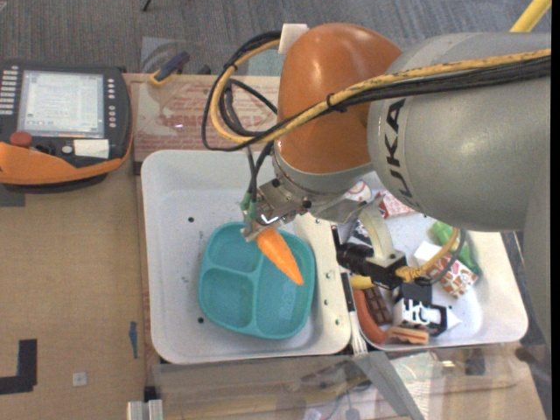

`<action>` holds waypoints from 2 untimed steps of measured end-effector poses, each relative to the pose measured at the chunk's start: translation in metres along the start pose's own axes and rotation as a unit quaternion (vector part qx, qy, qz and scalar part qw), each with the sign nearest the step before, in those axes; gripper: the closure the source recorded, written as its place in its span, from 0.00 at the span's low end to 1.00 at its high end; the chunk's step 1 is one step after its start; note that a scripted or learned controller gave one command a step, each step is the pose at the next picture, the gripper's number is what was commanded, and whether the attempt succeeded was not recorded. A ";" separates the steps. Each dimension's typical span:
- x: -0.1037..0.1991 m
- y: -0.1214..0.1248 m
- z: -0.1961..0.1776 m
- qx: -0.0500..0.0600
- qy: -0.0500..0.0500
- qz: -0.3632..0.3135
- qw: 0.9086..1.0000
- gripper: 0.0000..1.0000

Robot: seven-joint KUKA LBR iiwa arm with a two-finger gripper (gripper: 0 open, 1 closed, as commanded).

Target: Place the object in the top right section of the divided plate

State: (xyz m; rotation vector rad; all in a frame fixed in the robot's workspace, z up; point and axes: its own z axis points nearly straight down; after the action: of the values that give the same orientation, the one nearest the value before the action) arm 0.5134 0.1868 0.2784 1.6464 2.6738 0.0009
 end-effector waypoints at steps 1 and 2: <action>0.001 0.001 -0.010 -0.001 -0.001 -0.001 1.000 1.00; -0.026 0.020 -0.019 -0.001 0.000 -0.002 1.000 1.00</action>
State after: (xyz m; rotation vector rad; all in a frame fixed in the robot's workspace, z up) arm 0.5432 0.1731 0.2973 1.6393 2.6771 0.0018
